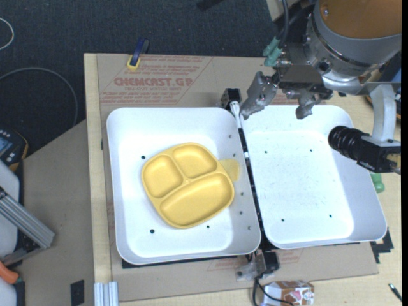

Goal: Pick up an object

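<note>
A yellow three-compartment plate (187,185) lies in the left bin (127,132), near its middle. A small flat yellow piece (231,169) pokes out from under the plate's right edge. My gripper (278,104) hangs over the far edge of the right bin (306,190), up and to the right of the plate. Its two grey fingers (255,99) are spread wide apart with nothing between them.
The two white bins sit side by side on a cardboard-covered bench (159,75). A black cylindrical device (354,146) juts in over the right bin's right edge. A yellow-and-blue clip (136,54) lies at the bench's far edge. Cables and gear lie on the left.
</note>
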Robot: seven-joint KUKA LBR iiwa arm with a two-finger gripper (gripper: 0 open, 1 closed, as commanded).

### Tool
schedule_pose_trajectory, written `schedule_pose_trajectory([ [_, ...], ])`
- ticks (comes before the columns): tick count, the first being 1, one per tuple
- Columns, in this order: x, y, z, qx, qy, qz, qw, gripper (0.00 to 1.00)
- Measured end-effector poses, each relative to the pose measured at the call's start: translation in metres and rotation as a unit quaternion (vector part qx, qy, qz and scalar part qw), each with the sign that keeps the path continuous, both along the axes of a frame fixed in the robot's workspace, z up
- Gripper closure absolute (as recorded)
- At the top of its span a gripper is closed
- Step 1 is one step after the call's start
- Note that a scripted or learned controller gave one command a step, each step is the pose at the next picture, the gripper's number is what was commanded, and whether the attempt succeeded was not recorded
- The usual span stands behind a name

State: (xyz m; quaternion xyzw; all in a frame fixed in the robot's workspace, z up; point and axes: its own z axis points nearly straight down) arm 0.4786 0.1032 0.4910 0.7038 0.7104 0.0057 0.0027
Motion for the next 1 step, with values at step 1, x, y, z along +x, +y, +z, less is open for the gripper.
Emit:
schedule_pose_trajectory([
  [1, 0.0014, -0.0038, 0.0049, -0.0021, 0.004, -0.004, 1.0000, 1.00],
])
